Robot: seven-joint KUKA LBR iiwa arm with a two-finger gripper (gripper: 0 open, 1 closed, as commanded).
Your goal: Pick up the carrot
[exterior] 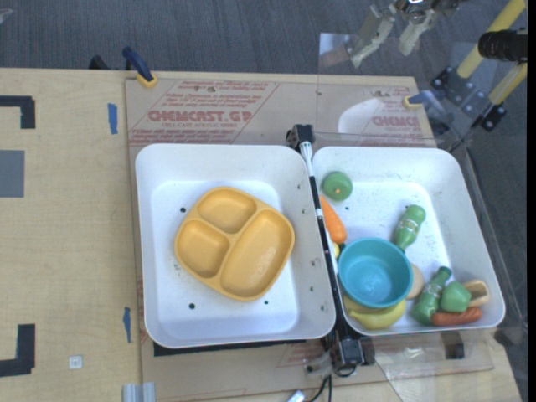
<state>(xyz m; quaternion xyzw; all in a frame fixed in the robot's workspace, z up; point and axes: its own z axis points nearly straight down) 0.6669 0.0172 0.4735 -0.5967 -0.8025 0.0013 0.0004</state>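
Note:
The carrot (332,222) is a small orange piece lying along the left wall of the right bin (452,170), between a green ball (337,185) and a blue bowl (374,272). The bowl's rim covers its lower end. My gripper (388,40) hangs high at the top of the view, beyond the far edge of the bench and well away from the carrot. Its two pale fingers (367,44) are spread open with nothing between them.
A yellow divided plate (234,241) lies in the left bin (159,224). The right bin also holds a green bottle (408,226), a banana (374,316), a green pepper (455,296) and a red-orange piece (457,316) crowded at its near right corner.

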